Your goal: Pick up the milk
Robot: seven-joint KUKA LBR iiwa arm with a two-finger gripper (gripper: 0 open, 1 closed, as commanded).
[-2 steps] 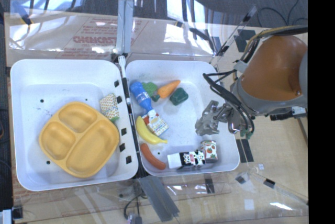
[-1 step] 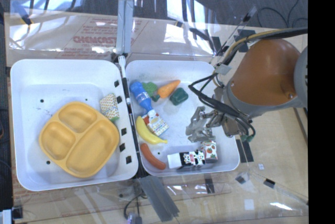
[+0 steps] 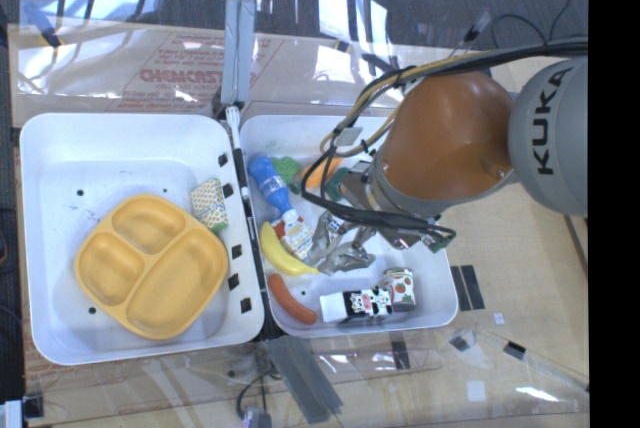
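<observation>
dark carpet surrounds bench (image 3: 520,246) with two white bins (image 3: 60,146).

Bright, even light from overhead; window glare streaks the clear sheet (image 3: 300,26) behind the bins (image 3: 60,146). Shadows are soft, and focus is slightly grainy throughout.

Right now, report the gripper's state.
Gripper: low in the right bin, above the banana; open or shut cannot be told. The milk lies apart.
</observation>
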